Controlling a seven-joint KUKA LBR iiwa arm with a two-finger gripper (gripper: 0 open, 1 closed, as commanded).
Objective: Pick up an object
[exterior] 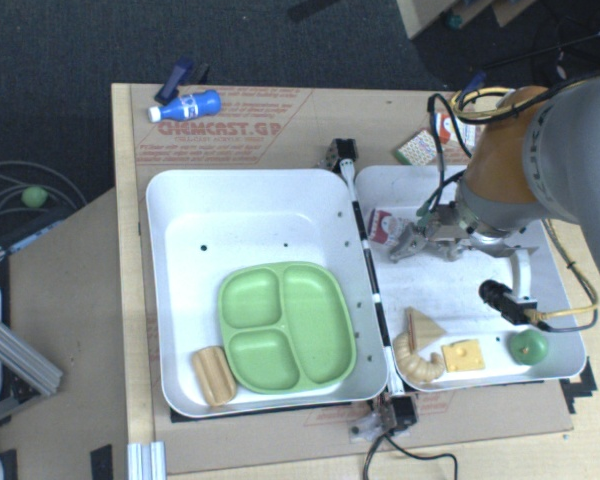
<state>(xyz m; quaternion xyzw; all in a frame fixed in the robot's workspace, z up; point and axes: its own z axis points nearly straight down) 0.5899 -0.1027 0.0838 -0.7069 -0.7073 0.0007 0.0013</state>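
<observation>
Packet [382, 225] in red and white lies in the right bin [450, 280], at its far left corner, close against the wall shared with the left bin [230, 218]. The gripper [420, 240] sits low over the right bin, just right of the packet and very near it; contact between them cannot be made out. Whether the gripper is spread or pressed together cannot be told from this angle, and nothing is seen held in it. The grey arm with its orange band [500, 153] reaches in from the far right.

Along the near side of the right bin, from left to right: a curved tan pastry [416, 364], with a pale tan wedge [424, 326] just beyond it, then a flat yellow square [463, 356] beside the pastry, then a green apple [527, 347] in the near right corner.

The left bin holds a light green plate [285, 325] split into three compartments, set toward the near side. A tan ridged block [213, 375] lies just left of the plate, in the near left corner.

On the bench [280, 118] beyond the left bin lies a blue and white bottle [186, 105] on its side.
</observation>
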